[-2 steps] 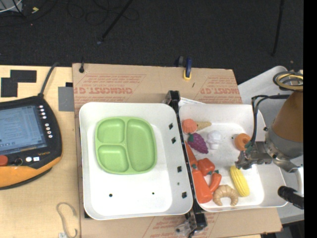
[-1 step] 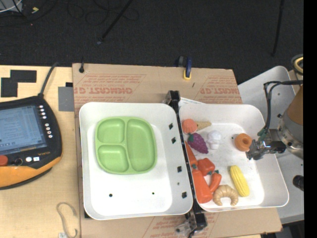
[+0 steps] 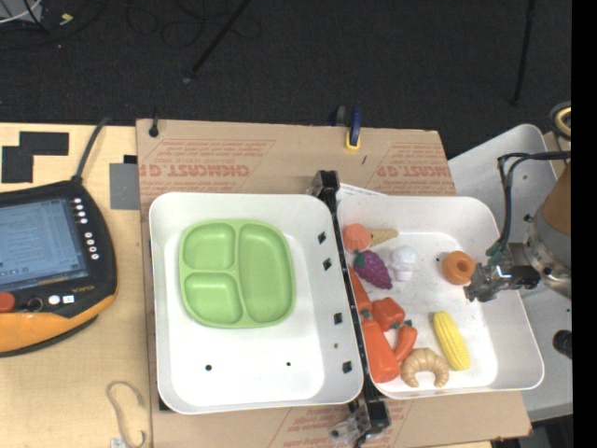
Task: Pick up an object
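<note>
Apparently pincer beside orange ring

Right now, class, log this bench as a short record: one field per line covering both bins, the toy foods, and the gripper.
left bin: holds a green divided plate
right bin: holds toy foods
foods near the divider: ice cream cone, purple grapes, red pepper, carrot
foods at front: croissant, corn cob
orange ring: just left of the gripper
gripper: low over the right bin's right side, holding nothing visible
</note>
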Controlling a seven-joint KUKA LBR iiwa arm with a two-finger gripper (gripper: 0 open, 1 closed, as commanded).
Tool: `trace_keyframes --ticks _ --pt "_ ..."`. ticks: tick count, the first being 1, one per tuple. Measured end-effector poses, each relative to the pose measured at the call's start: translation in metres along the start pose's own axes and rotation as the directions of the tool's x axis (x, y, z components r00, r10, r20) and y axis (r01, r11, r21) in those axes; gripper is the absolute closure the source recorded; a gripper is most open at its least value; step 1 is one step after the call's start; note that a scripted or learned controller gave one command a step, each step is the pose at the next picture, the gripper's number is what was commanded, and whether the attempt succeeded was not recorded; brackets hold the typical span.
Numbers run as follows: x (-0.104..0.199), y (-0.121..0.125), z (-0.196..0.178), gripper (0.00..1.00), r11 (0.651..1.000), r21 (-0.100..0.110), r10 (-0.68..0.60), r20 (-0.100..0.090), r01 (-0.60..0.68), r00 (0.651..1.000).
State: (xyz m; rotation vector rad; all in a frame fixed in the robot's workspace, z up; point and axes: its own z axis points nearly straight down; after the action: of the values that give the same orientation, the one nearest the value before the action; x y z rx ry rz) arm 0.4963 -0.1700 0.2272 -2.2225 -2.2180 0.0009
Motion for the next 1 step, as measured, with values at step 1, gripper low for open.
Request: trace_keyframes --ticks 1 --pt "0.0469 0.0062 0.0099 1.0 1.0 0.002 -0.005 -0.002 0.005 1.0"
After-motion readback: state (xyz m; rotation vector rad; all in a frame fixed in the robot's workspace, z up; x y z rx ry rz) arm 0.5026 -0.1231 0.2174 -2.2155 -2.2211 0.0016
